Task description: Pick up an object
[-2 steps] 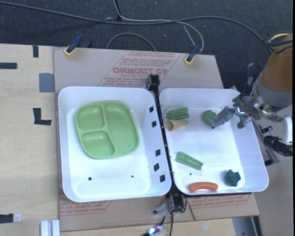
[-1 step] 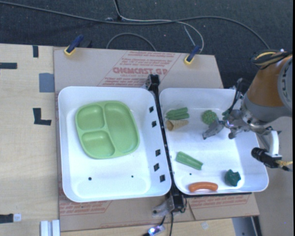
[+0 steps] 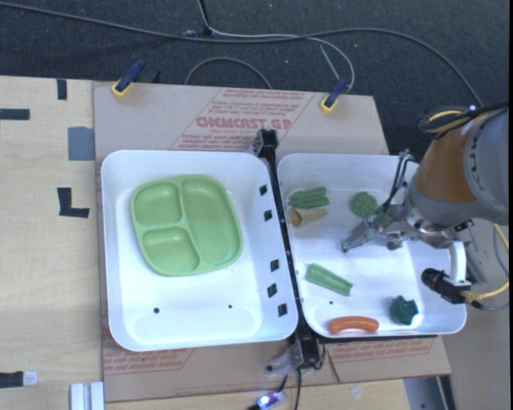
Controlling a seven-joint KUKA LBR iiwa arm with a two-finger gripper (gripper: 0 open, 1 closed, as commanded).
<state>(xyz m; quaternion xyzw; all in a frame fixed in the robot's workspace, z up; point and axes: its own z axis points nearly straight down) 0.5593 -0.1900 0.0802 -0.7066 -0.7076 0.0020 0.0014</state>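
Down in the right bin, the closest pick from where I'm driving looks like the green broccoli-ish lump, sitting in the upper middle of that bin. It's just up and a touch right of my gripper, near but not touching. It's roundish, so no real long axis to line up with.

Can't honestly tell whether the fingers are spread or closed; from this angle they read as one grey wedge pointing left and down. Nothing visible between them though, so I'd say nothing is held.

Other candidates: the long green pod lies below the gripper, long axis running upper-left to lower-right. The green ridged veggie with a tan bit sits off to the upper left. The orange sausage thing and dark green piece are down by the near wall, further off.

Left bin just has the green divided plate, well apart from the arm.

My guess is the next move is a short hop up.
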